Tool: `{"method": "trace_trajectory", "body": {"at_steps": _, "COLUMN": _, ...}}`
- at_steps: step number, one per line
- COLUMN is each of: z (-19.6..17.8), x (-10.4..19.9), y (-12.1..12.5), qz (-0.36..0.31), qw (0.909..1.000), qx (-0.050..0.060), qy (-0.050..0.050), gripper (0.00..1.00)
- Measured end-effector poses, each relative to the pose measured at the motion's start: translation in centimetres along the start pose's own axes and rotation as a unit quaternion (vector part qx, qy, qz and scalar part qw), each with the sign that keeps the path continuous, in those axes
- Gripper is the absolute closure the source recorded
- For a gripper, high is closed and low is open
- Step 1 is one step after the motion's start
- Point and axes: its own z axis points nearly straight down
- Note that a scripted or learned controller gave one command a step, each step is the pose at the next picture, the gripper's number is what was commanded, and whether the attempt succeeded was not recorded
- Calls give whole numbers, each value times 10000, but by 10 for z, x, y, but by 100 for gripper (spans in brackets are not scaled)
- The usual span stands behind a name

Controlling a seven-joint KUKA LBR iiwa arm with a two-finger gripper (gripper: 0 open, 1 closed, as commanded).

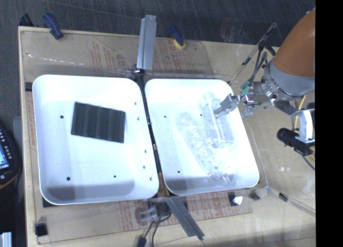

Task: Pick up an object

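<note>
A dark grey ridged rectangular pad lies flat in the left bin, toward its upper left. Clear plastic packaging lies crumpled in the right bin, spread from its middle toward the lower right corner. My gripper hangs over the right bin's upper right part, just above the top end of the clear plastic. Whether it touches the plastic is unclear, and I see nothing plainly held.
A metal divider bar stands at the back between the bins. Blue clamps sit on the bench's far edge. A metal bracket juts out at the front. The arm's orange band looms at the right.
</note>
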Motion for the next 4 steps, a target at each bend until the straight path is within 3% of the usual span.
{"method": "trace_trajectory", "body": {"at_steps": 1, "z": 2, "x": -1, "y": -9, "qz": 136, "qw": 9999, "qx": 20, "qy": 5, "gripper": 0}}
{"method": "trace_trajectory", "body": {"at_steps": 3, "z": -2, "x": 0, "y": -7, "qz": -361, "qw": 9993, "qx": 6, "qy": 7, "gripper": 0}}
{"method": "trace_trajectory", "body": {"at_steps": 4, "z": -29, "x": -2, "y": -20, "qz": -13, "qw": 10000, "qx": -12, "qy": -9, "gripper": 0}}
